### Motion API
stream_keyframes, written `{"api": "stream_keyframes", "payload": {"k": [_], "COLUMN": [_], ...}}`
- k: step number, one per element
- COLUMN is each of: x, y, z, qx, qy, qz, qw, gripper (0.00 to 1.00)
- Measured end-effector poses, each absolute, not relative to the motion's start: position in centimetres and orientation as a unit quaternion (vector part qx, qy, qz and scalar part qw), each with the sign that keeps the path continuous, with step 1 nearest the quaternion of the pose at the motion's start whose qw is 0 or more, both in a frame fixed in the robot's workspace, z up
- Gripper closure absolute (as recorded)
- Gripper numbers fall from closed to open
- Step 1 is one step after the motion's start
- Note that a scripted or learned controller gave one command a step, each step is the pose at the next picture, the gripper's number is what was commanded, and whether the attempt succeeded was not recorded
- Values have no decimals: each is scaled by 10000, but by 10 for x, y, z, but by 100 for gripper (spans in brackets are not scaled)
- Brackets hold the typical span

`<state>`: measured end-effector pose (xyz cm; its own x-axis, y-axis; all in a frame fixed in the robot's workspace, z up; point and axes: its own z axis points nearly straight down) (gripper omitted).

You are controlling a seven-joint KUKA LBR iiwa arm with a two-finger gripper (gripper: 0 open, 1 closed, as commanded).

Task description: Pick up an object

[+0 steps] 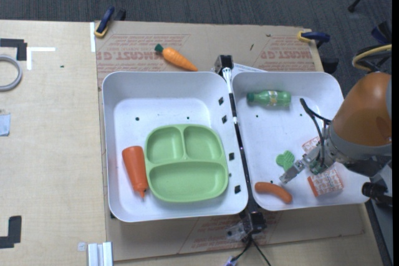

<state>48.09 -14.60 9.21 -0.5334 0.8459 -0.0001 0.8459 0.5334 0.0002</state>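
Your gripper [293, 172] hangs beside the green piece [285, 160]; the sausage [273, 192] lies below-left, long axis across. Cannot tell its state.

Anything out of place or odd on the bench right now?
Yes: a toy carrot lies outside both bins, on the cardboard behind the left bin. In the right bin, the green bottle lies on its side.
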Motion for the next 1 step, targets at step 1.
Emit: {"api": "stream_keyframes", "payload": {"k": [1], "x": [542], "y": [-124], "z": [92], "qx": [4362], "qy": [8998], "qz": [1], "qw": [3], "gripper": [0]}}
